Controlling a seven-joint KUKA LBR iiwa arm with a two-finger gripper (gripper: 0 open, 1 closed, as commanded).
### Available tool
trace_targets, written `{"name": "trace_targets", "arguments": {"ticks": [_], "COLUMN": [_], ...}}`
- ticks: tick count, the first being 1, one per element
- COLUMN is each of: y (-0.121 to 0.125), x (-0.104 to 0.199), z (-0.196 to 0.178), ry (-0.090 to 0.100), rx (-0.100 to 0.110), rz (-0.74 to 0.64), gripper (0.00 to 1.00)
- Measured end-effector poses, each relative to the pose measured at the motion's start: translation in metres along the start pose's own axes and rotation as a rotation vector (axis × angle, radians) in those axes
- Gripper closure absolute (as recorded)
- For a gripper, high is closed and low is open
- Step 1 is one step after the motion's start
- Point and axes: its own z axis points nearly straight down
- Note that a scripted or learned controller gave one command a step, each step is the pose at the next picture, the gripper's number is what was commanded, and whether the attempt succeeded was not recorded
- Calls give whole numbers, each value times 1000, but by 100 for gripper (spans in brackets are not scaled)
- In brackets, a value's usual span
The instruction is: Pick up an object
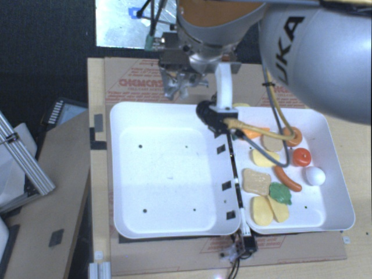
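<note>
White bins lie side by side on the bench, and every piece I could pick is in the right bin [340,211]. On my screen the task looks not yet begun in earnest: nothing is lifted, and each piece rests on the bin floor.

The gripper [177,85] hangs at 12 o'clock of the left bin [133,214], over its far rim and well apart from the food. I cannot tell whether it is open or closed. Its tip is small, grey and blurred against the cardboard, and I can make out no piece in it.

In the right bin the tomato [300,156] sits toward 3 o'clock, with the egg [315,176] just beside it at its 5 o'clock. The sausage [289,179] lies near the middle and the cracker [256,181] is at its 9 o'clock. A green piece [280,193] is just below the sausage. Two yellow pieces [263,210] lie close together at 6 o'clock.

By my judgement nearly all the work is left: crossing to the right bin, going down on one piece, closing on it and lifting.

The arm [325,51] covers the bin's corner at 1 o'clock. The carrot [253,134] at 11 o'clock is partly covered, so I cannot read its full shape. Another yellow bit [242,105] at the far rim is too cut off for me to name.
</note>
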Motion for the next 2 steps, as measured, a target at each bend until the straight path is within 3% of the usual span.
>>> {"name": "trace_targets", "arguments": {"ticks": [1, 2], "y": [69, 108], "x": [-3, -4], "z": [-16, -75], "ry": [3, 4], "rx": [-18, -23], "rz": [10, 7], "gripper": [100, 100]}}
